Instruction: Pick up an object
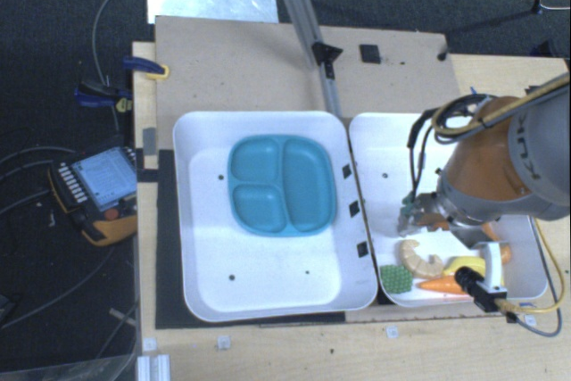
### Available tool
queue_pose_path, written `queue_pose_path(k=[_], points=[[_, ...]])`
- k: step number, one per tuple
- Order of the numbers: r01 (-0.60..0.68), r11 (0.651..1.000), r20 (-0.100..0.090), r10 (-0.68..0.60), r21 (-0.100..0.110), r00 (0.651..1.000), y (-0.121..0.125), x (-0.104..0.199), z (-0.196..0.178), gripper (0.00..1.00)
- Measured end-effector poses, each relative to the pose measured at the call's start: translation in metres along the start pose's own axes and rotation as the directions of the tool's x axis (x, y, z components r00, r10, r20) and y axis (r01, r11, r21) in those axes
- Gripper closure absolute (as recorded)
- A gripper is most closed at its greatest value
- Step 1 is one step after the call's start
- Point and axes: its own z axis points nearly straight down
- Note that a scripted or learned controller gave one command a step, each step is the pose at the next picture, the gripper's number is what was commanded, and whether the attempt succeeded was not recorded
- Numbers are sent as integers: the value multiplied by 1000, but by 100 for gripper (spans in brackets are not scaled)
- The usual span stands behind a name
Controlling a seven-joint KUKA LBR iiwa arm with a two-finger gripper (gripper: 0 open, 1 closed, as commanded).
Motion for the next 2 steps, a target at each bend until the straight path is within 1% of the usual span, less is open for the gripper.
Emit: queue_pose_path(k=[1,2], points=[[3,1000,-1,-3,8,1000,-1,3,-43,100],[4,1000,0,-4,5,1000,8,5,-89,100]])
